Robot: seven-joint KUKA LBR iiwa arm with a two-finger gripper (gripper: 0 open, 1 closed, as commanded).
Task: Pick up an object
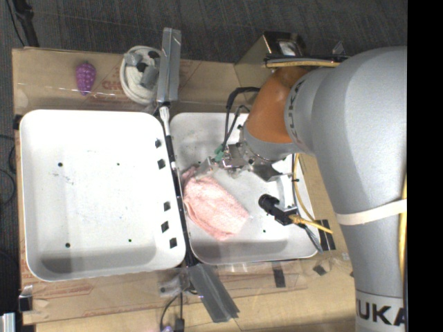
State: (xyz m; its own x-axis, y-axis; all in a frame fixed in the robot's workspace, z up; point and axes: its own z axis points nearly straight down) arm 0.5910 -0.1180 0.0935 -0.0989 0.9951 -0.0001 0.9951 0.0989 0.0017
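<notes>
A crumpled pink cloth lies in the right bin, against its left wall. The arm reaches down into this bin from the right. Its gripper hangs just above the cloth's upper edge, near the bin's middle. The wrist and orange band hide most of the fingers. Nothing shows between them.
The left bin sits beside the right one, with a grey divider between them. A purple grape-like object and a white roll rest on the bench behind the bins. The grey arm body covers the right side.
</notes>
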